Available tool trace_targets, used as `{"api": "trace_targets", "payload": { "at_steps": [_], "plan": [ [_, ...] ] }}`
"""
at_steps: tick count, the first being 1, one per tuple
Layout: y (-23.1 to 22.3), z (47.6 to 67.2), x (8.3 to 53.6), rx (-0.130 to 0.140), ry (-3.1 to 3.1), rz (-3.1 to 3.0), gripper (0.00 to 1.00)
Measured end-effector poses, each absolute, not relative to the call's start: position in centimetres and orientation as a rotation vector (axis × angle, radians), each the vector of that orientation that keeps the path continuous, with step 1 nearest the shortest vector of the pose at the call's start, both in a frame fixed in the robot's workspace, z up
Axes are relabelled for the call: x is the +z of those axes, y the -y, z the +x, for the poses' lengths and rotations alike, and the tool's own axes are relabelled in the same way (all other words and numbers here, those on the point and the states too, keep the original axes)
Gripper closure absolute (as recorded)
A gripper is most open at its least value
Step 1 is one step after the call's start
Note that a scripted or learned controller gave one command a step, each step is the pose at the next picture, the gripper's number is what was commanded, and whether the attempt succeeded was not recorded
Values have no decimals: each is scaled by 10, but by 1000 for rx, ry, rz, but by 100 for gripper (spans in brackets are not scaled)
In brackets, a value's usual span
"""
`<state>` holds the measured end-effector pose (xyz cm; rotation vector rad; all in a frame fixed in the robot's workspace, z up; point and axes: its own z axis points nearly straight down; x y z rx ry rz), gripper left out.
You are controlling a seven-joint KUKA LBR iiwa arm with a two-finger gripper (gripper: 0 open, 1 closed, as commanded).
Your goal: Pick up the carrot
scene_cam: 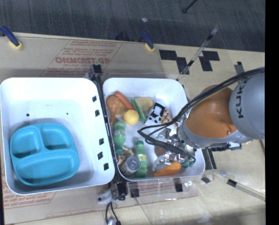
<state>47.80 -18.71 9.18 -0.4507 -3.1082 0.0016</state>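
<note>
The carrot (171,169), orange and tapered, lies along the front wall of the right bin (144,84), near its front right corner. My gripper (165,159) is low in that corner, right over the carrot's left half and seemingly touching it. The grey wrist and orange band (209,118) reach in from the right, with black cables looping over them. The arm hides part of the carrot's back edge. A second orange, elongated piece (122,99) rests at the bin's back left.
The right bin also holds a yellow ball (131,116), a green pepper-like piece (138,108), a green bottle (140,159), a small can (133,163), a brown bread-like item (113,108) and a black-and-white box (156,112). The left bin (46,90) holds a blue divided tray (43,151).
</note>
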Motion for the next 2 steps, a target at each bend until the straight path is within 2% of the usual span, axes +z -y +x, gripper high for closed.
{"api": "trace_targets", "payload": {
  "at_steps": [1, 2],
  "plan": [
    [187, 481, 103, 5, 3113, -443, 100],
    [187, 481, 103, 5, 3113, -443, 0]
  ]
}}
